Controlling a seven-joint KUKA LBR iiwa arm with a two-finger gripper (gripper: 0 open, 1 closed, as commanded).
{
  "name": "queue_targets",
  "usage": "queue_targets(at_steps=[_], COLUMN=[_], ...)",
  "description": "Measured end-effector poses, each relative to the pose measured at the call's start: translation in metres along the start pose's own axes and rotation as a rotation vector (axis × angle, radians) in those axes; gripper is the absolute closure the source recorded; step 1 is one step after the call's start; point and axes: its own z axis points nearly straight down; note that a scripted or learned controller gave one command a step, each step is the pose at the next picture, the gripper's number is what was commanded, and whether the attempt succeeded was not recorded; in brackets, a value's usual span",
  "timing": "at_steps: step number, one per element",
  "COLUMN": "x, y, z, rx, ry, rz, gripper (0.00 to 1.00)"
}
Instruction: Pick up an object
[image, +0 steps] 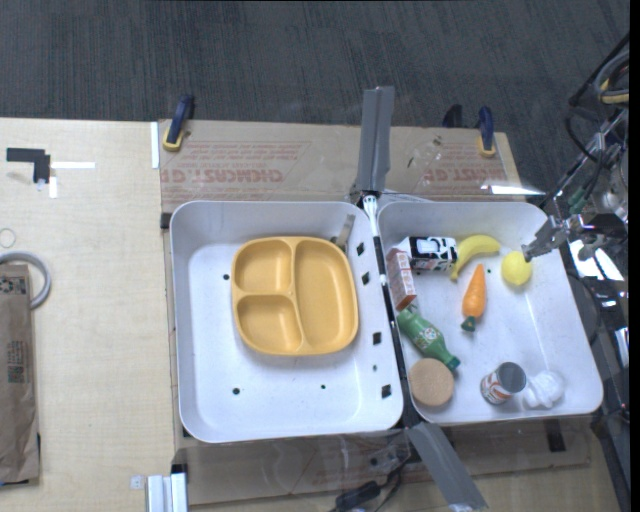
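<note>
Right bin (575, 330), nearest rim first: a tin can (503, 383) is lying beside a small white object (543, 390), with a round tan disc (432, 382) to their left, all close together. A green bottle (427, 335) is lying above the disc, its long axis running diagonally, cap end toward the near right. Mid-bin, a carrot (474, 293) is standing clear of its neighbours, long axis nearly along the near-far line, green stub toward the near rim, orange tip pointing away. Farther back, a brown carton (401, 279) is hugging the divider, a black-and-white carton (432, 252) is touching a banana (474, 251), and a lemon (516, 269) is sitting near the far right wall. The pincer (538, 243) is hovering just beside the lemon, up and to its right; cannot tell whether it is open or closed, since the tip is reading as a thin grey wedge, and nothing is showing in it. Judgement: the lemon is looking like the likeliest target, with no useful long axis. To do this well, the arm should be centring over it before descending, keeping off the bin wall, and closing across its widest part so it is not squirting sideways. The left bin (200, 400) is carrying a yellow divided plate (295, 296).
</note>
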Motion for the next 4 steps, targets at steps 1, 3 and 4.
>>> queue_targets(at_steps=[1, 3, 4], x=[0.043, 0.082, 0.142], y=[-0.011, -0.018, -0.001], z=[0.115, 0.125, 0.01], rx=[-0.001, -0.002, -0.002], ry=[0.0, -0.001, -0.001], rz=[-0.282, -0.33, -0.222], gripper=[0.0, 1.0, 1.0])
